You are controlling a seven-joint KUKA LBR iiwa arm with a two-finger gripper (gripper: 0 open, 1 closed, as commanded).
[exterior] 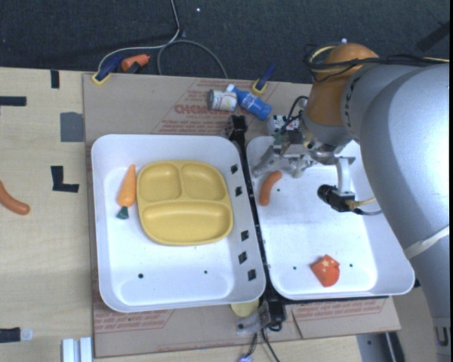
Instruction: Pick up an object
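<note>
A small orange-brown sausage (268, 188) lies in the right bin (362, 247) near its upper left corner. A red-orange piece of toy food (326, 270) rests near that bin's front edge. My gripper (284, 161) hangs over the back of the right bin, just above and right of the sausage, and I see nothing held in it. The grey arm with its orange band (340, 81) covers the bin's right side. In the left bin (113, 277), an orange carrot (127, 186) lies beside a yellow divided plate (185, 202).
Another sausage (9, 197) lies on the wooden bench far left, outside the bins. A blue and white clamp (240, 100) and an orange-handled clamp (124, 64) sit at the cardboard's back edge. Black clips (244, 236) line the divider between the bins.
</note>
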